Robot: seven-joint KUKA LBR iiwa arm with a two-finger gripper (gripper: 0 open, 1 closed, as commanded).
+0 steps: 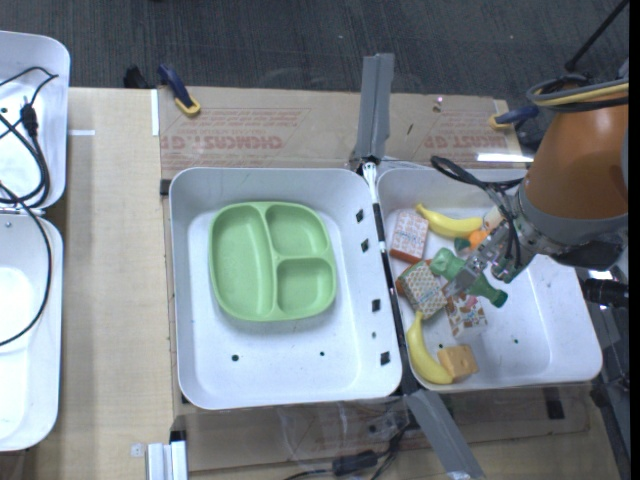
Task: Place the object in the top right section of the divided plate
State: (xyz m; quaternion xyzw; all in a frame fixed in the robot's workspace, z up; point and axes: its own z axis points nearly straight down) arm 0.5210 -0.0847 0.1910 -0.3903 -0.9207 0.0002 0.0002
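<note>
Camera view: the end effector (pixel 492 260) sits at right of frame over the right bin (pixel 560 353), touching the green bottle (pixel 468 273) beside it. The green divided plate (pixel 272 261) lies well apart, left of center.

The divided plate (pixel 272 261) looks like smooth matt green plastic; both bins (pixel 200 368) are glossy white plastic. Beneath them lies brown cardboard (pixel 260 128) — dull, printed. At 3 o'clock, two bananas (pixel 426 356) look waxy-smooth, and the arm's orange band (pixel 585 163) shines.
</note>
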